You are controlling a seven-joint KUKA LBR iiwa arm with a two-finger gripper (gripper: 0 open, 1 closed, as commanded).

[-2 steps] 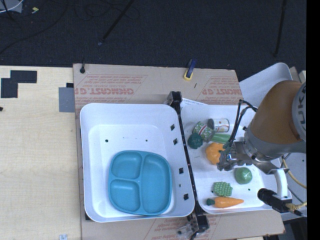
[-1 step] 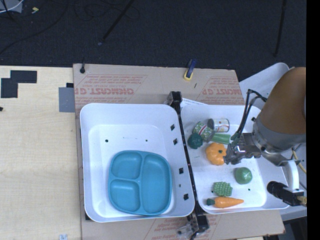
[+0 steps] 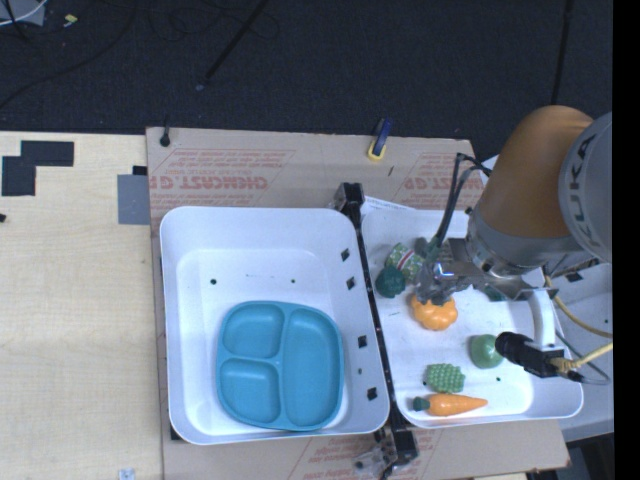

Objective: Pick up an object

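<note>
Two white bins [image 3: 180, 268] on cardboard-lined worktop
Gripper [image 3: 437, 290] sits low over the orange toy [image 3: 435, 314], apparently to grasp it; jaws' opening unclear

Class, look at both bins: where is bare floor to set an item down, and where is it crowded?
Left bin: a bare strip behind the blue tray, up to the back wall. Right bin: a bare patch bordered by the divider, orange toy and green ball. Crowded: the right bin's back, around the claw, and the front by the carrot.
</note>
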